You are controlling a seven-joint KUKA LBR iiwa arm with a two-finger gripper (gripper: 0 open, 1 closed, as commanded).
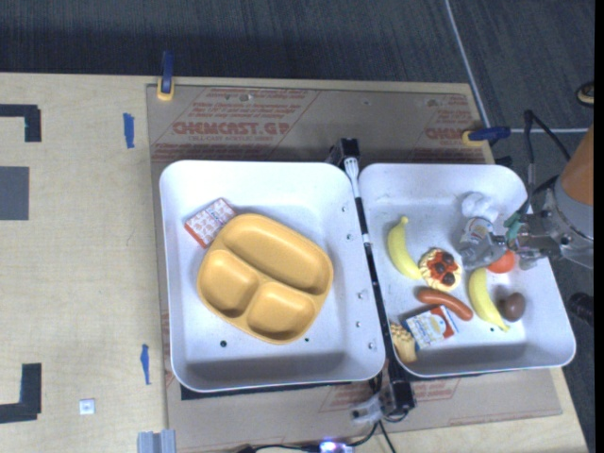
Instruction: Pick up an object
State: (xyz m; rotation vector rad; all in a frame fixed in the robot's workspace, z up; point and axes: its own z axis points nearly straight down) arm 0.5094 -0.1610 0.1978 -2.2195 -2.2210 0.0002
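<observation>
Gripper (483,237) hangs low in the right bin (557,347), between two bananas (404,249) (485,295); whether it grips anything, I cannot tell. Nearest is a small orange piece (502,261). I would centre over one item and descend straight, avoiding the neighbours

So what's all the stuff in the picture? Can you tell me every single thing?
Bins: two, white, side by side.
Divided tray: one, yellow, left bin.
Small packet: one, red and white, left bin, beside the tray.
Bananas: two, yellow, right bin.
Sausage: one, red, right bin.
Brown round thing: one, right bin, near a banana.
Snack packet: one, red and white, right bin.
Gripper: one, grey, over right bin.
</observation>
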